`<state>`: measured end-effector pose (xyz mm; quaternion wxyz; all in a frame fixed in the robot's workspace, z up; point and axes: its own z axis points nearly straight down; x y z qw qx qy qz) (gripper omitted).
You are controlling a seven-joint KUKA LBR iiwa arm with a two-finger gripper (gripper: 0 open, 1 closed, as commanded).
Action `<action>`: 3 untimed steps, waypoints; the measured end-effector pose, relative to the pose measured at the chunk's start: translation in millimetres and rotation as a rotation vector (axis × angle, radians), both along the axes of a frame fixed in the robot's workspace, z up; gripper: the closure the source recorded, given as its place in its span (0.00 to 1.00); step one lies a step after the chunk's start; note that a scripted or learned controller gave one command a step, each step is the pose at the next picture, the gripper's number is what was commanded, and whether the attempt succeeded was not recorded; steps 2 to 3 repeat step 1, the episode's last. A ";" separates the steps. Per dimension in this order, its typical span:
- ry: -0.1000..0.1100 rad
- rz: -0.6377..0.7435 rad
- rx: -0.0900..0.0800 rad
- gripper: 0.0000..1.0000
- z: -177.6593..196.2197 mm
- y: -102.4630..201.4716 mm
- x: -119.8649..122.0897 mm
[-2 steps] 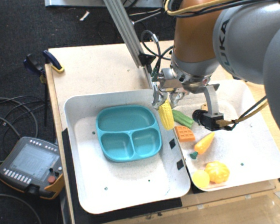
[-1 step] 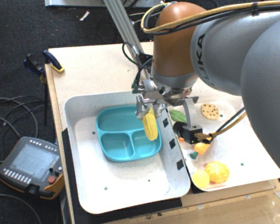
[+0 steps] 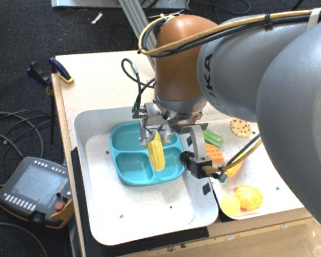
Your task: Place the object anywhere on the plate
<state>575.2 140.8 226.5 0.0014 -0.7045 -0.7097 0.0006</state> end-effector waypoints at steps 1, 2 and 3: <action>-0.002 -0.007 -0.001 0.00 0.7 -3.1 1.0; -0.002 -0.007 -0.001 0.00 0.7 -3.1 1.0; -0.002 -0.007 -0.001 0.00 0.7 -3.1 1.0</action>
